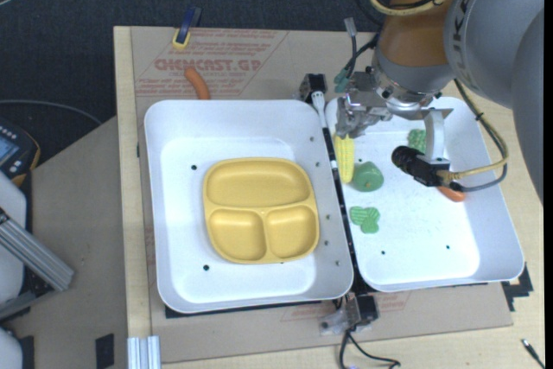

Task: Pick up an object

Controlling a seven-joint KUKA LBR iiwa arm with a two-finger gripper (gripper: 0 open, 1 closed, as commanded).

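Looking down, you are seeing the jaws hanging directly over the corn cob's upper end; its length is running straight toward you. Whether they are gripping it, you cannot tell.

Lying in the right white bin, hard against its left wall: yellow corn cob, standing nearly lengthwise up the wall. Resting just right of the cob, touching it: round green piece. Sitting below that, near the same wall: knobbly green piece. Showing farther toward the bin's back: small pale green piece
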